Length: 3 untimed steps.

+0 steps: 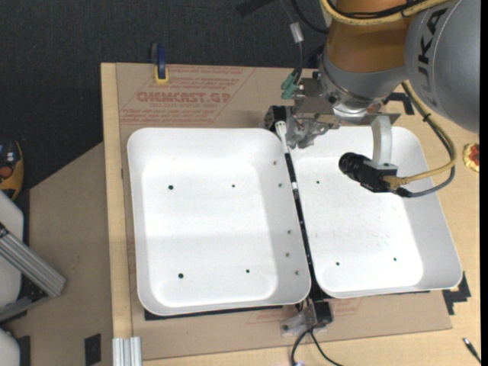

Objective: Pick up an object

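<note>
My gripper (299, 133) hangs over the far end of the seam between the left white bin (152, 204) and the right white bin (427, 235), close to their back rims. The grey and orange arm (381, 29) above hides most of it. A black cylindrical unit (364, 171) on a white bracket sticks out from the wrist over the right bin. I see no loose object between the bins' walls; only small dark dots mark their floors.
Both bins rest on a brown cardboard sheet (191, 94) with red print. A blue and yellow clamp (160, 61) stands at its far left edge. Cables (427, 178) loop from the wrist over the right bin. Metal rails (30, 261) lie at the left.
</note>
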Each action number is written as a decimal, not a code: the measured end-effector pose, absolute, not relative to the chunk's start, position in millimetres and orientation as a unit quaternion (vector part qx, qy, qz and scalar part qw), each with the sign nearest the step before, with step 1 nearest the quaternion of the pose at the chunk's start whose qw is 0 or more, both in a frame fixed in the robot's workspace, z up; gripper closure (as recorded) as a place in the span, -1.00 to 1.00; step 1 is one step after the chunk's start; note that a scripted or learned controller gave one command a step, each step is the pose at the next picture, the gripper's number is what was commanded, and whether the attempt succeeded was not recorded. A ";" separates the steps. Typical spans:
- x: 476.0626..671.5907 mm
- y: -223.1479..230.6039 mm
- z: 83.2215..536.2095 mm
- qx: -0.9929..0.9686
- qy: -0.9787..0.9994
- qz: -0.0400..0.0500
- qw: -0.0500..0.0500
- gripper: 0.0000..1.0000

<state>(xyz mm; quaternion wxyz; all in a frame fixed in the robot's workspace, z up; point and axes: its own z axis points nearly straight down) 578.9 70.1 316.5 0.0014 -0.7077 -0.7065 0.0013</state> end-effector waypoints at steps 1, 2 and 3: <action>558.7 66.2 327.4 -0.708 -0.707 0.000 0.001 1.00; 543.9 67.4 354.4 -0.707 -0.707 -0.002 -0.001 1.00; 605.8 80.9 324.9 -0.706 -0.708 0.000 -0.001 1.00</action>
